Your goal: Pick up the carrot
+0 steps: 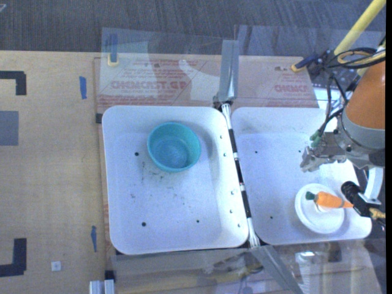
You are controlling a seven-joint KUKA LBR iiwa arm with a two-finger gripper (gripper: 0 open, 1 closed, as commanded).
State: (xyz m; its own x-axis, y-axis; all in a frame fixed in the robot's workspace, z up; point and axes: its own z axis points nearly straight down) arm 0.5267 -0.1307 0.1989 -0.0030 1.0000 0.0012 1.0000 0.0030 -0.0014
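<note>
An orange carrot (329,200) with a green top lies on a small white plate (309,217) near the front right corner of the right bin (269,182). My gripper (317,157) hangs over the right bin, just behind and slightly left of the plate, apart from the carrot. Nothing shows between its fingers, and the slant of the view hides whether they stand open or shut.
A teal bowl (174,146) sits upright in the back half of the left bin (122,188). The divider between the two bins (236,170) runs front to back. A clear panel (165,72) stands behind the bins.
</note>
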